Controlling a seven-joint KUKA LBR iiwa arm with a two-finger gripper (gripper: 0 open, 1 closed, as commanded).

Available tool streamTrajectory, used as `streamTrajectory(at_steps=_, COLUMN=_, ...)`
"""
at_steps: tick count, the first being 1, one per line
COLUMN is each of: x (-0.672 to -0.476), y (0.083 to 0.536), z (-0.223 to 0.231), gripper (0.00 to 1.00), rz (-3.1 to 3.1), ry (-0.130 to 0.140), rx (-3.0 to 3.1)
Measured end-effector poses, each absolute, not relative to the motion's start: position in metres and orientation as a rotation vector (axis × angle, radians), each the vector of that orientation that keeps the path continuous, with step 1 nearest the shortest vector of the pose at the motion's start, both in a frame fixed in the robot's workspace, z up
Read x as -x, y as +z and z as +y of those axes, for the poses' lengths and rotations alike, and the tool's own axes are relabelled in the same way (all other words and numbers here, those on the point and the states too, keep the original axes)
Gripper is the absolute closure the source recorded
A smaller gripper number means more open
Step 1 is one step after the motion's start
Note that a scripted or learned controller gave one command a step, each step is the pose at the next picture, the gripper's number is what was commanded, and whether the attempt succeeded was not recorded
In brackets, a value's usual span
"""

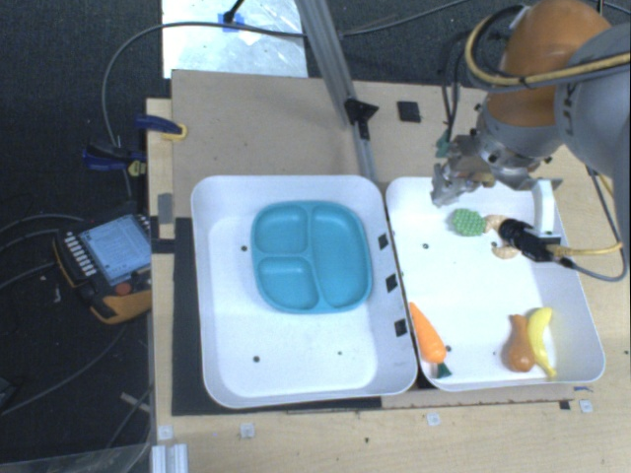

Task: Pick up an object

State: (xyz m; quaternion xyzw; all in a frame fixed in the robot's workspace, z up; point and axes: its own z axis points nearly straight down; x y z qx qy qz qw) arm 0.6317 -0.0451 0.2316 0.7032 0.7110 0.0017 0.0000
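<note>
Two white bins side by side: gripper (pixel 449 193) hangs over the right bin's (pixel 473 294) far edge beside a green ball (pixel 468 224), can't tell the finger state, carrot (pixel 427 332) sits near the front-left corner.

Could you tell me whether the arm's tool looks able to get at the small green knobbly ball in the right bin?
Probably yes: the tool hangs just up-left of the small green knobbly ball, with bare white bin floor around it and nothing lying over it.

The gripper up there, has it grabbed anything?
Nothing is held. The gripper hangs above the right bin, beside the green toy, with nothing between its fingers.
</note>
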Motion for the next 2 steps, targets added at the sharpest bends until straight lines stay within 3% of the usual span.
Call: streamTrajectory(at_steps=2, x=-0.621, y=0.228, z=0.06, gripper=1.0, rz=2.233, ry=0.005, rx=-2.21)
